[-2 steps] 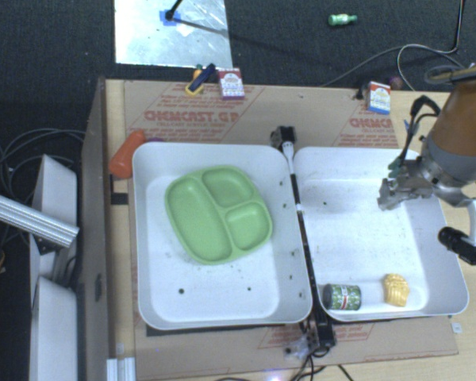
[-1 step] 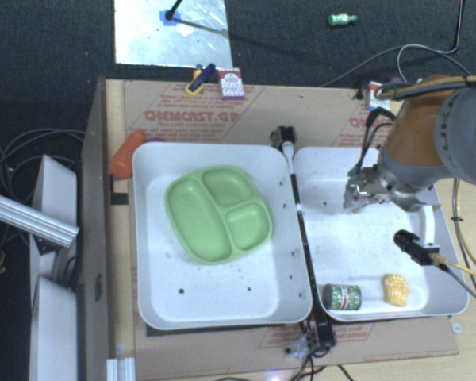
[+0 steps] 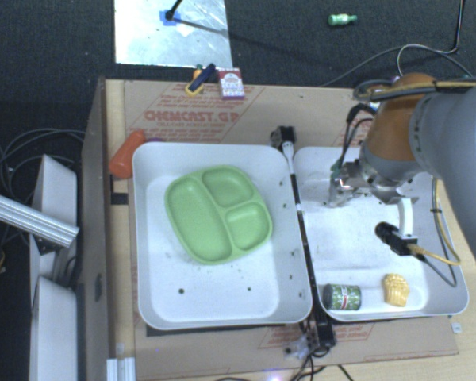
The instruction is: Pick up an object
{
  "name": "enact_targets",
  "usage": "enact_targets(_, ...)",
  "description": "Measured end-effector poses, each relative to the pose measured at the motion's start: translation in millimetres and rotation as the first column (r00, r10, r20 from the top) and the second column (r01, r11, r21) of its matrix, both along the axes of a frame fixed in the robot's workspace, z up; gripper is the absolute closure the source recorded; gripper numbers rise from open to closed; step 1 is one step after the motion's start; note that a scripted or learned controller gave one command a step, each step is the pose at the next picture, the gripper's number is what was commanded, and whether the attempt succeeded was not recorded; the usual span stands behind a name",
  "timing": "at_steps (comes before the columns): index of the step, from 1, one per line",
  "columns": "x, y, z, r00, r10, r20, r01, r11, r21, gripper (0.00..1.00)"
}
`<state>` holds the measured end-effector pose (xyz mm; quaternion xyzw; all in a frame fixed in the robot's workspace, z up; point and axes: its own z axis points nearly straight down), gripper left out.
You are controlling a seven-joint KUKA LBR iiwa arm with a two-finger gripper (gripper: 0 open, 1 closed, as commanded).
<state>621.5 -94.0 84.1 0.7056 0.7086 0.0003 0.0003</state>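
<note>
Two shallow white plastic bins stood side by side on the brown cardboard-covered bench (image 3: 182,109), and the black divider strip (image 3: 299,213) between them served as the landmark. Far left of the strip, at the outer corner of the left bin (image 3: 155,292), lay an orange-red object (image 3: 125,153). Left of the strip, in the middle of that bin, rested a light green plastic tray with three compartments (image 3: 218,213). Just right of the strip, at the near edge of the right bin (image 3: 448,292), lay a small green can with a red label (image 3: 343,297), and further right a small yellow ridged toy (image 3: 395,289). Right of the strip, above the far half of that bin, hung the metal gripper (image 3: 343,189) of the grey arm (image 3: 440,133); whether it was apart or together could not be told. Nothing was visible in it.
</note>
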Motion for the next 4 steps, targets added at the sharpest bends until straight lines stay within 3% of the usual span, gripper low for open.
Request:
enact_targets(1,48,-16,88,1.0,0.001,0.005,-0.001,1.0,-0.001,0.0)
enact_targets(2,47,4,39,1.0,0.001,0.0,-0.001,1.0,0.0,0.0)
enact_targets(3,48,11,36,1.0,0.001,0.002,-0.001,1.0,-0.001,0.0)
enact_targets(4,49,10,47,1.0,0.003,0.005,-0.003,1.0,-0.002,1.0)
